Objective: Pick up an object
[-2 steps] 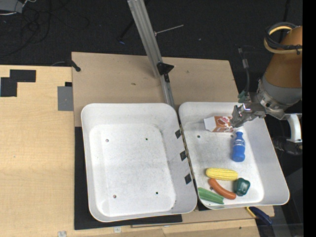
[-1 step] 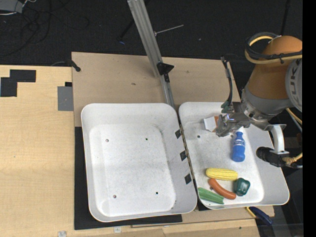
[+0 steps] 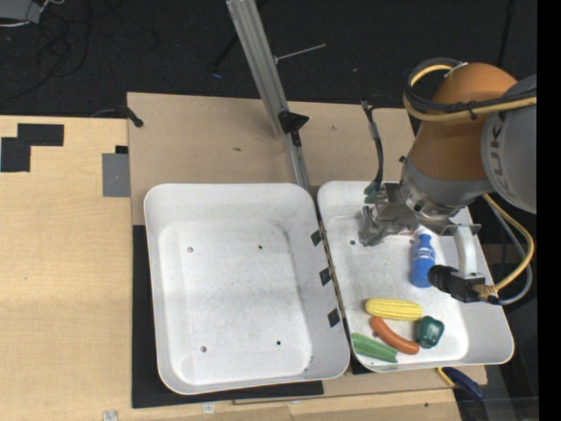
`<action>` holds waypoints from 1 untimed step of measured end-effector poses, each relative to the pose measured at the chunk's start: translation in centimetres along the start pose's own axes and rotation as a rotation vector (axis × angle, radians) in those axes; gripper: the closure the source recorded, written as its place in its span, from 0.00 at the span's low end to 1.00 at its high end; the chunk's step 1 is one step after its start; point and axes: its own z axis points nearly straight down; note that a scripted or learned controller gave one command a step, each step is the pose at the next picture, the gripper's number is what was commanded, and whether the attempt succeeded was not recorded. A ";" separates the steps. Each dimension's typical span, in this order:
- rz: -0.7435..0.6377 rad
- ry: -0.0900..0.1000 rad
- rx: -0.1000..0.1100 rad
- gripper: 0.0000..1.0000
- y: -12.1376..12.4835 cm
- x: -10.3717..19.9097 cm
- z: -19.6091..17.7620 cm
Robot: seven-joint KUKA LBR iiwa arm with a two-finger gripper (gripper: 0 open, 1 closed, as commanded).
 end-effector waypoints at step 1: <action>-0.001 0.001 0.001 1.00 -1.5 5.2 -0.8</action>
